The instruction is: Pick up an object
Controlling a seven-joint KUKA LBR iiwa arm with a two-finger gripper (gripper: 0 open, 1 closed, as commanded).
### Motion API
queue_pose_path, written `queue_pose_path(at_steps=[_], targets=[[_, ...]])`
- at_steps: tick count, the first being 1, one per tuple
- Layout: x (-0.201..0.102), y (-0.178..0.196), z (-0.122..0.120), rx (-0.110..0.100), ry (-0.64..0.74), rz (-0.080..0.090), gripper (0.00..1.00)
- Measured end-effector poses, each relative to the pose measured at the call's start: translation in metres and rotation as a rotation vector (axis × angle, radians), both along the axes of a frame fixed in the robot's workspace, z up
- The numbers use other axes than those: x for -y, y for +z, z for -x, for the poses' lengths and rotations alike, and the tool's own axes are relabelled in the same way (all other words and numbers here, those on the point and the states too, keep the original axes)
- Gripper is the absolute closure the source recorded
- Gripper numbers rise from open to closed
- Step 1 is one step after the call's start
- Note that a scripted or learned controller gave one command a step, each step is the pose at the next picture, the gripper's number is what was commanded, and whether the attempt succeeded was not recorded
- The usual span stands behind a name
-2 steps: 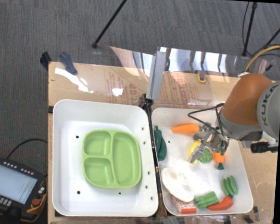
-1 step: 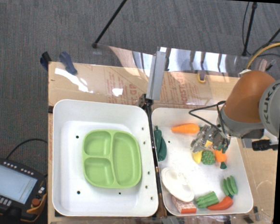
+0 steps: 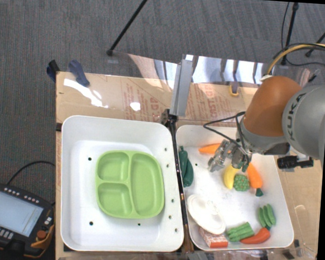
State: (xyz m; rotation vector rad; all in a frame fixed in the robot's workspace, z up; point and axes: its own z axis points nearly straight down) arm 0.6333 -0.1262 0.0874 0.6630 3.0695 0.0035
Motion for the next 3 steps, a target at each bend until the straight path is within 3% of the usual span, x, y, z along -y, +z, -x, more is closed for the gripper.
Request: queue_pose_path(at_steps=[1, 2, 3], targets=[[0.0, 0.001, 0.0, 0.001, 0.001, 0.001, 0.0], [0.0, 0.012, -0.002, 0.006, 0.003, 0.002, 1.0], [-0.022, -0.001, 0.081, -0.005, 0.074, 0.0, 1.0]])
